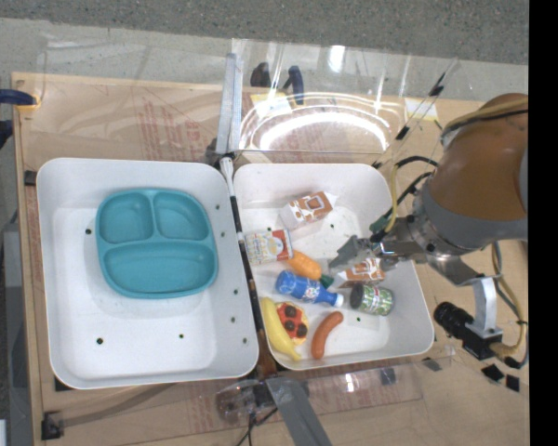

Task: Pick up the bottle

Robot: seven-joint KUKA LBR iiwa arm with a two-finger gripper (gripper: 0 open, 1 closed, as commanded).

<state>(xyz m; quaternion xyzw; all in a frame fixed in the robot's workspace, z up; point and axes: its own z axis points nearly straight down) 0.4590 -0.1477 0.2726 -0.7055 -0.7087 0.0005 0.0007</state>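
- Your tool (pixel 351 249) hangs with fingers spread, holding nothing, just right of the blue plastic bottle (pixel 309 288).
- Centre over its body, clear of the orange carrot-shaped toy (pixel 305 266).

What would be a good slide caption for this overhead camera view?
Arm's gripper hovers in the right bin near the blue bottle; a teal plate sits in the left bin.

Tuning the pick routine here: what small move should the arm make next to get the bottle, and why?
Probably shift the gripper toward the camera view's lower left and descend: the blue bottle lies on its side just beyond it, crowded by the orange item and green can.
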